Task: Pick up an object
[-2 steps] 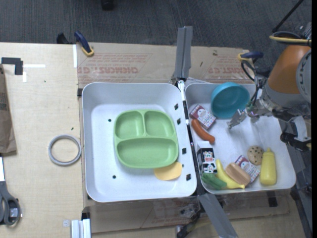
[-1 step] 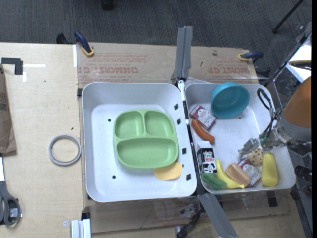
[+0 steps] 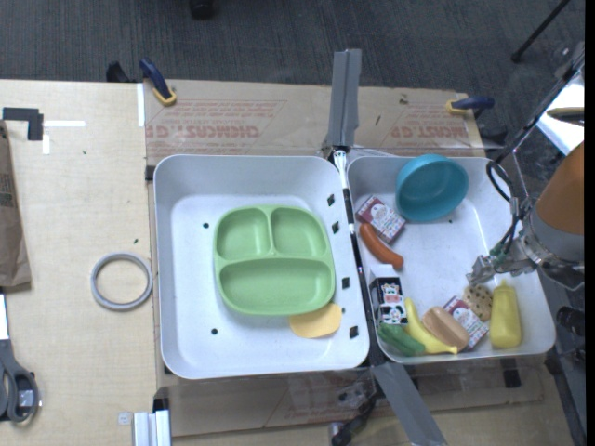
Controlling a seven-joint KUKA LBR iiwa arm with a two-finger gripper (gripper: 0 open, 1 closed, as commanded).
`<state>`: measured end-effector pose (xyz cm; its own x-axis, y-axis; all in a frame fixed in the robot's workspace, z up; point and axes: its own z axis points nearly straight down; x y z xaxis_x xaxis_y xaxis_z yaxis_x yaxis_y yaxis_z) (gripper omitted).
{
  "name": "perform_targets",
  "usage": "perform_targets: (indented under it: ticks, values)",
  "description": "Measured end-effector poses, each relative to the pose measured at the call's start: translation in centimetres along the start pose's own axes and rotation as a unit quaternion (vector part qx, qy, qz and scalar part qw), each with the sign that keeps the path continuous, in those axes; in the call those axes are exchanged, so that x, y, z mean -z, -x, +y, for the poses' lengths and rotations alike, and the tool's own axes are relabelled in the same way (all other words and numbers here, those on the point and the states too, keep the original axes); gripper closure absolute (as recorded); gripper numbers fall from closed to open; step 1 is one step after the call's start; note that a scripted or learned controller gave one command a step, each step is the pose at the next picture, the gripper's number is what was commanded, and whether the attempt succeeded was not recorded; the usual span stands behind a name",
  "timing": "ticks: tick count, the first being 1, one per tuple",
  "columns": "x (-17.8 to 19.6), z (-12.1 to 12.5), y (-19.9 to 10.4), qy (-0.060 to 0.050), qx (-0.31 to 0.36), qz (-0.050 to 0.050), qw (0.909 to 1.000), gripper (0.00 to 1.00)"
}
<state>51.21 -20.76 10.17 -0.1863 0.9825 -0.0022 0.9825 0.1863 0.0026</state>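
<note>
I see the bench (image 3: 74,203) above grey carpet, the left bin (image 3: 177,249) holding a green tray (image 3: 274,260), and my end effector (image 3: 485,269), grip unreadable, low over the cookie (image 3: 479,298) by the right bin's (image 3: 437,240) crowded right wall.

You're looking at a robotics lab or test cell: plywood bench (image 3: 74,175) over grey carpet floor (image 3: 279,17), two white bins (image 3: 172,277) clamped side by side, spring clamps (image 3: 158,82) holding cardboard (image 3: 242,124), tape roll (image 3: 122,280), toy food props.
</note>
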Motion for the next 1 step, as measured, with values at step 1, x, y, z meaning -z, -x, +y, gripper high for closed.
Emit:
perform_targets:
  ticks: [1]
  values:
    - [0.0,0.0,0.0,0.0,0.0,0.0,1.0,0.0]
